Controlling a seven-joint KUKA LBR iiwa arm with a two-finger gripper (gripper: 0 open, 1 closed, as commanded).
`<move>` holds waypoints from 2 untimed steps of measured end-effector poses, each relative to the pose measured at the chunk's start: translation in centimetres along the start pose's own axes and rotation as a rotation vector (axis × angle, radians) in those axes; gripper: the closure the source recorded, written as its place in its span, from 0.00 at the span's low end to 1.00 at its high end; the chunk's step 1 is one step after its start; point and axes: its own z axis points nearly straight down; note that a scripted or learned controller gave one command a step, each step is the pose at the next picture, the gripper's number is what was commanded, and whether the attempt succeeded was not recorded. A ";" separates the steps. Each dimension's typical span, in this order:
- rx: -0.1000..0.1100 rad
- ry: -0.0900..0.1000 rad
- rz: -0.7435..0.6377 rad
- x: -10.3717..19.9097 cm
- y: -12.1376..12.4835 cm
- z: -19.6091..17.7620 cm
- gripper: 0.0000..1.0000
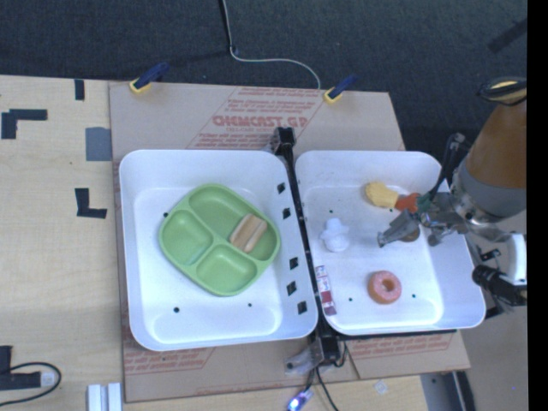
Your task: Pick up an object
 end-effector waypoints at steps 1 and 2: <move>0.005 -0.001 -0.001 -1.9 4.9 12.8 0.00; -0.003 -0.002 0.003 -6.8 -0.3 12.6 0.00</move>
